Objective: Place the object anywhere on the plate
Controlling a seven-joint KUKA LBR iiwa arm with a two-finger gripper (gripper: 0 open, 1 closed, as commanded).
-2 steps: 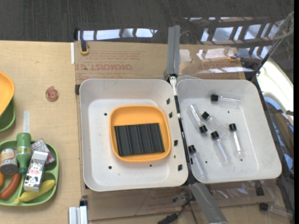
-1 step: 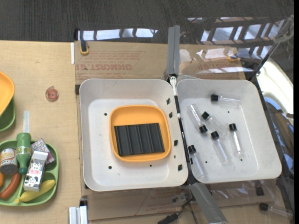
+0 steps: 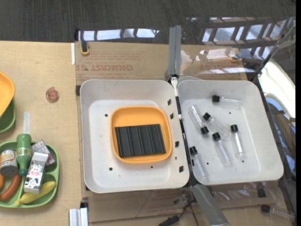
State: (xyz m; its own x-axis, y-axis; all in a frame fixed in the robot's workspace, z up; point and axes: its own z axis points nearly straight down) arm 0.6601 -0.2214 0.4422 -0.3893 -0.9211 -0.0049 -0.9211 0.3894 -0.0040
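Resting ridged slab, rounded orange plate

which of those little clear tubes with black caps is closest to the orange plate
The tube lying against the right bin's left wall, near its front corner. The other five tubes lie farther right, away from the orange plate.

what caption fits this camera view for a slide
Orange plate with dark ribbed insert in left white bin; clear black-capped vials in right bin.
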